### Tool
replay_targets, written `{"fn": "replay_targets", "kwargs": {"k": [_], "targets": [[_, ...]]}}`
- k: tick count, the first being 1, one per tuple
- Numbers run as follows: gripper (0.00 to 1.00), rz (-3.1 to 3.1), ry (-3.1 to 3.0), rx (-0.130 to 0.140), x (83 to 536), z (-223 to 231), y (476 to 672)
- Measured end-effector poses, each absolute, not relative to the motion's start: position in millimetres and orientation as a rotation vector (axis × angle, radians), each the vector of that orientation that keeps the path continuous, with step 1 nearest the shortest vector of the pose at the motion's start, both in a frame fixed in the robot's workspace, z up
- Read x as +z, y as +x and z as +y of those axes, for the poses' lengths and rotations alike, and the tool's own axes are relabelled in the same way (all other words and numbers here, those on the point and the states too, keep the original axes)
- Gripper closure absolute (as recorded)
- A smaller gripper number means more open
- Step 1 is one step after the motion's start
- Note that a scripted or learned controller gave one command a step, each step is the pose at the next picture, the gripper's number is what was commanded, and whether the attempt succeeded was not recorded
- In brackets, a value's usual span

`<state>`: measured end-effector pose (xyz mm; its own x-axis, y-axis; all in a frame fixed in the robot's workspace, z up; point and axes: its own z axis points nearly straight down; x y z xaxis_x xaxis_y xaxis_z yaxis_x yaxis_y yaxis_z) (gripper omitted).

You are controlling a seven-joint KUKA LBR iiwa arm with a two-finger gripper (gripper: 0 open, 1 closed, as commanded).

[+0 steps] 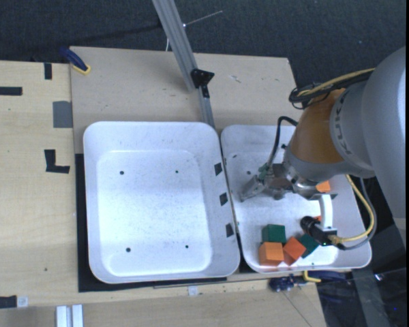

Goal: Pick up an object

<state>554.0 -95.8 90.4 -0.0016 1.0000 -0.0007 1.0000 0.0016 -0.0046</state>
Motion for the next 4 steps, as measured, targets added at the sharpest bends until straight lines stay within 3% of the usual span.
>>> {"fn": "replay_targets", "kwargs": {"k": [1, 4], "targets": [[1.00, -2.222, -2.215, 0.003, 100.9, -94.6, 554.2], [1.00, -2.227, -2.221, -0.005, 240.7, -94.3, 550.9]]}}
